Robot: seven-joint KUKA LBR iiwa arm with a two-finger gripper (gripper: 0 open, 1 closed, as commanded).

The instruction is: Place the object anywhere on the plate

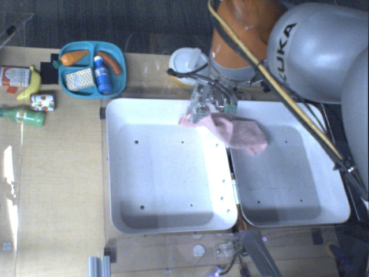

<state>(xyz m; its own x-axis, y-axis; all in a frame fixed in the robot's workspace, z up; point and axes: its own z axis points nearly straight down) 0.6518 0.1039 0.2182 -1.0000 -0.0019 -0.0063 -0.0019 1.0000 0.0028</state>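
One pink cloth [233, 131] hangs from jaws [209, 109], pinched shut on its corner, above seam between bins [167, 172]. Risk: thin grip slips; cloth drops short of plate [92, 68].

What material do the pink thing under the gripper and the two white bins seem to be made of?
The pink thing looks like soft cloth, perhaps terry or fleece: its surface is matte and fuzzy, and it sags in loose folds across the wall between the bins. The left bin and the right bin look like moulded plastic with a smooth, slightly glossy finish: they have rounded corners and faint reflections.
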